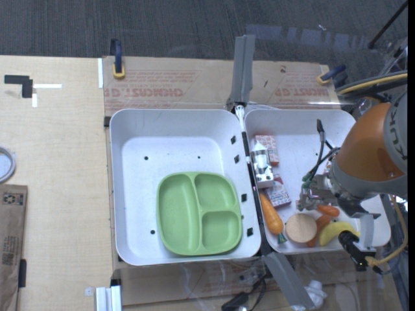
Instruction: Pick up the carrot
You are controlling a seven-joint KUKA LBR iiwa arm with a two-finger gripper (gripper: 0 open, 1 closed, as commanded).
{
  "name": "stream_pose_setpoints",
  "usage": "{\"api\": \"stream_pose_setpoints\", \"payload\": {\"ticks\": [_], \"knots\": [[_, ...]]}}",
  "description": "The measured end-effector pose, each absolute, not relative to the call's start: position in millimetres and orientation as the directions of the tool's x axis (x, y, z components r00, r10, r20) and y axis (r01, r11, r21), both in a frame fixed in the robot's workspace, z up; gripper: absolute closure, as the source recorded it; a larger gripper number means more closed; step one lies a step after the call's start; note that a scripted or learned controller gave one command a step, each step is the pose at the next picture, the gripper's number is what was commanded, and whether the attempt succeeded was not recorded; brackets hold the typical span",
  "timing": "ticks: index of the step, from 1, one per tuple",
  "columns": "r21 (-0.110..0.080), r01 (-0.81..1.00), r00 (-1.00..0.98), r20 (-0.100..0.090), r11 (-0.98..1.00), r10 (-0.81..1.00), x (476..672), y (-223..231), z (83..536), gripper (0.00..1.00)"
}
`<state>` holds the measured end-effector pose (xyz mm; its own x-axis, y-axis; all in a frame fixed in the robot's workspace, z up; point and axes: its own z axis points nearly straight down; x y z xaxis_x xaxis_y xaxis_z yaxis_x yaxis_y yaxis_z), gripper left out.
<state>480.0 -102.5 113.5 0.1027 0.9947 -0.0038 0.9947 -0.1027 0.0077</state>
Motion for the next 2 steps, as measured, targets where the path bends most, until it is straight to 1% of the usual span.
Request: {"api": "stream_pose_setpoints", "payload": {"ticks": [1, 2], "knots": [[-0.002, 0.993, -0.118, -0.001, 0.118, 0.993, 477.9, -4, 191, 1.0], [-0.001, 0.756, -0.655, 0.0, 0.655, 0.756, 478.5, 13, 198, 1.0]]}}
